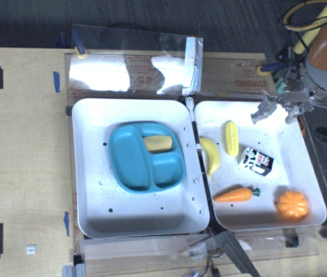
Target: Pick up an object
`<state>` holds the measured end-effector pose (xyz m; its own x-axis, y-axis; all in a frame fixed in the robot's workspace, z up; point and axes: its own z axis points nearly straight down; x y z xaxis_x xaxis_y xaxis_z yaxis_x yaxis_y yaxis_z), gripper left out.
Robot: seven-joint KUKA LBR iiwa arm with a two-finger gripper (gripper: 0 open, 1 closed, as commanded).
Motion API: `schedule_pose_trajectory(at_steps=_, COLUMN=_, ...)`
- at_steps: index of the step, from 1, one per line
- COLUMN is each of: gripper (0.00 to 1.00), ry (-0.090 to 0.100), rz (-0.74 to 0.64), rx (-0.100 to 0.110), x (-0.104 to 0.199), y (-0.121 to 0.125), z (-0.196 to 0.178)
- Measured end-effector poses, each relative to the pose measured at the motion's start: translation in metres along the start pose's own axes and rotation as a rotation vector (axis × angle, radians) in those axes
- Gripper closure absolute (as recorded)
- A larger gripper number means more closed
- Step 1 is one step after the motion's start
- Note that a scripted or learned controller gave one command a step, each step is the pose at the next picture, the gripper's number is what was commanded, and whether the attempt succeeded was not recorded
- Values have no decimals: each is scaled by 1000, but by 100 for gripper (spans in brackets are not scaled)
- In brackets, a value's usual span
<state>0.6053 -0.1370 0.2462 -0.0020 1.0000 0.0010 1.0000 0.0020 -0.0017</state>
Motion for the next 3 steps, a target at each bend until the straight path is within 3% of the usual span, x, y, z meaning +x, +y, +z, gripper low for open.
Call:
schedule_pose_trajectory(at_steps=1, gripper=0, ry=2, rz=-106, rx=10, x=30, y=36, z=108)
schedule_pose_trajectory(at_steps=2, gripper=0, ry=-2, rz=-161, rx=-7, x=25, y=25, z=159)
schedule_pose_trajectory(at_steps=3, gripper=100, ry=-4, rz=-159, rx=-13, x=24, y=27, z=147)
